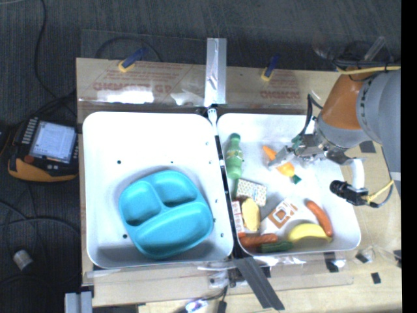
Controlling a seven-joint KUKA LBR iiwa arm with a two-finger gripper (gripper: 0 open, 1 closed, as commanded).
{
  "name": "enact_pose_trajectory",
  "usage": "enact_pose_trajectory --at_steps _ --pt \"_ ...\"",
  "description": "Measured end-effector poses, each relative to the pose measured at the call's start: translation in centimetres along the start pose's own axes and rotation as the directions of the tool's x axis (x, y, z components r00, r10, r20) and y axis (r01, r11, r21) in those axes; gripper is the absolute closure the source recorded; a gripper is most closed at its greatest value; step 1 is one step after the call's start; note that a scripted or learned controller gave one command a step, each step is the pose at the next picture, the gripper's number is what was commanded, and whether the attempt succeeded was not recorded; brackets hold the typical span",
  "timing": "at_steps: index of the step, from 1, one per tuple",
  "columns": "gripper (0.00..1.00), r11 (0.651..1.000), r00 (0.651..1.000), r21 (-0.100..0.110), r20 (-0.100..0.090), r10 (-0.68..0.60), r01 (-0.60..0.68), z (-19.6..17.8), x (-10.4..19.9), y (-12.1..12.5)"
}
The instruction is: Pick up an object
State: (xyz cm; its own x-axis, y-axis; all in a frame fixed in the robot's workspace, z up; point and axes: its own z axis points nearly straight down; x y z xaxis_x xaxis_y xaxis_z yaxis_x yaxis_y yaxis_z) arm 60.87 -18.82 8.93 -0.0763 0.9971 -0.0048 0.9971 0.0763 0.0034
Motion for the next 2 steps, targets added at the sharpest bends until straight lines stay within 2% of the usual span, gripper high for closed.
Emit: enact_pose_trajectory --at_steps 1,2 --pt "1.0 1.0 1.0 -0.002 -0.001 0.0 0.0 -1.0 0.1 0.1" --pt "1.0 0.996 0.996 0.007 -0.006 -0.085 0.085 -17.0 4.3 -5.2"
